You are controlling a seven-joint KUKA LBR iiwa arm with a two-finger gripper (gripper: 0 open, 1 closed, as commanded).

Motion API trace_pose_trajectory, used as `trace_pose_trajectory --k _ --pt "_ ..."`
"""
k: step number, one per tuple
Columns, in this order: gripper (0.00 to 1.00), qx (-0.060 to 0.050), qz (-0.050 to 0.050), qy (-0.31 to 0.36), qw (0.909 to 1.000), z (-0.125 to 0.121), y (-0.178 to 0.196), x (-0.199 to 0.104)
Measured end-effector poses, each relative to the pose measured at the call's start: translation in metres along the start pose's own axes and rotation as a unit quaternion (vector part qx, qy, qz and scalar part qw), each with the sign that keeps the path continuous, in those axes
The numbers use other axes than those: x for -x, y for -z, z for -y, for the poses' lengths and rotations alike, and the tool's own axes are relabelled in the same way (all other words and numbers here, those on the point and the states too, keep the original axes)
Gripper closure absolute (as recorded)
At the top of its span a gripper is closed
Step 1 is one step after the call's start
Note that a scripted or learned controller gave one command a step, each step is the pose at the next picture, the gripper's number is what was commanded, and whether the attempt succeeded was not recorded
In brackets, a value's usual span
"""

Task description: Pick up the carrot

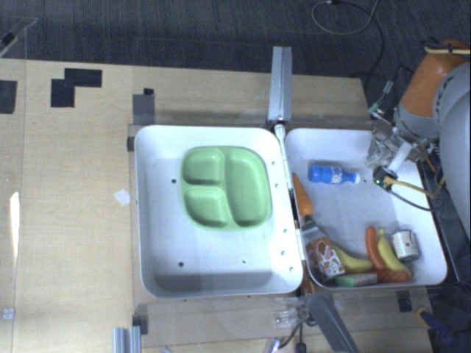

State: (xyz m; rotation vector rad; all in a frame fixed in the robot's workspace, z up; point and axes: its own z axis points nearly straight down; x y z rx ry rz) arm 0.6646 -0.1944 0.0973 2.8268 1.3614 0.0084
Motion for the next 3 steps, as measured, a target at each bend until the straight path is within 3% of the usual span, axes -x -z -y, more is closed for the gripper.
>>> trace_pose_trajectory --k 1,2,3 --pt "1.0 -0.001 0.0 0.088 0.9962 0.0031 -0.0106 0.0043" --pt "1.0 -0.001 0.0 0.202 0.9795 0.001 -0.0105 0.0013" --pt "1.0 -0.001 0.001 -0.033 0.9994 -0.0069 -0.0113 -0.0019"
